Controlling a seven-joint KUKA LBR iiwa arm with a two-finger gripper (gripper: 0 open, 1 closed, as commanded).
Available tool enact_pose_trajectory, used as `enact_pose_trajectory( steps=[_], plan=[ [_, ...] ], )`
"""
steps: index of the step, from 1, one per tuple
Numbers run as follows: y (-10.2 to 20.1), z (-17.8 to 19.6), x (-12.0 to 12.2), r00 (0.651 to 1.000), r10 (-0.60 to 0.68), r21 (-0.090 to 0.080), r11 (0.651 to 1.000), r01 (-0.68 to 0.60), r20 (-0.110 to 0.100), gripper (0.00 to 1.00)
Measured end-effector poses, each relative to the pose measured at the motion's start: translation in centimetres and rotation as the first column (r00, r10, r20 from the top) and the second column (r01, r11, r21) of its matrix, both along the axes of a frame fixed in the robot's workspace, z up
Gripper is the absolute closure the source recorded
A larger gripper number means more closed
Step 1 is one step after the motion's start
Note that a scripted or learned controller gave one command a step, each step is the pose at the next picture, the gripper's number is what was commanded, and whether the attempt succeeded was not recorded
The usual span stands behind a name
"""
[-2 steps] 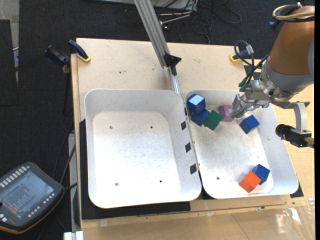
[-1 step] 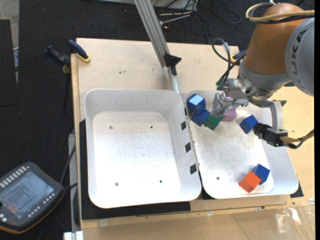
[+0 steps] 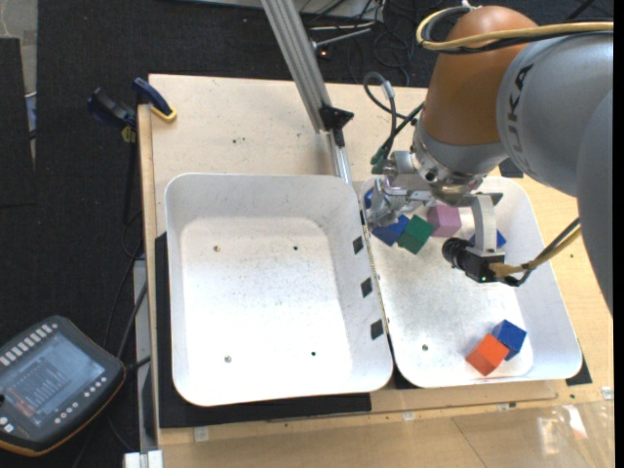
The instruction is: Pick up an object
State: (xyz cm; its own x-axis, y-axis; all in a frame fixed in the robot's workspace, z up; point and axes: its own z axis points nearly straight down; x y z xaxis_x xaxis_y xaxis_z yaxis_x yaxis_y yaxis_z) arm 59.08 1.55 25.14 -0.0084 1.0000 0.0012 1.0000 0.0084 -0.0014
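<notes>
My gripper (image 3: 398, 201) hangs low over the far left corner of the right bin (image 3: 441, 300), under the grey wrist with the orange band. Just beneath and in front of it lie a blue block (image 3: 388, 231), a green block (image 3: 416, 235) and a pink block (image 3: 446, 220), packed close together. The arm covers part of this cluster, and I cannot tell whether the gripper touches any of them. Near the bin's front right corner an orange block (image 3: 486, 356) sits against another blue block (image 3: 510, 336).
The left bin (image 3: 185, 195) sits beside the right one, their rims meeting in the middle. A slanted metal pole (image 3: 294, 42) comes down to the bins' far junction. A blue clamp (image 3: 136, 102) grips the bench's far left corner. A control pendant (image 3: 49, 383) lies at the lower left.
</notes>
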Motion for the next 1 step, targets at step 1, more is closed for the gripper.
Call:
enact_pose_trajectory(
  steps=[1],
  plan=[
    [4.29, -0.99, 1.57, 1.000, -0.002, -0.001, 1.000, 0.002, 0.002, 1.00]
  ],
)
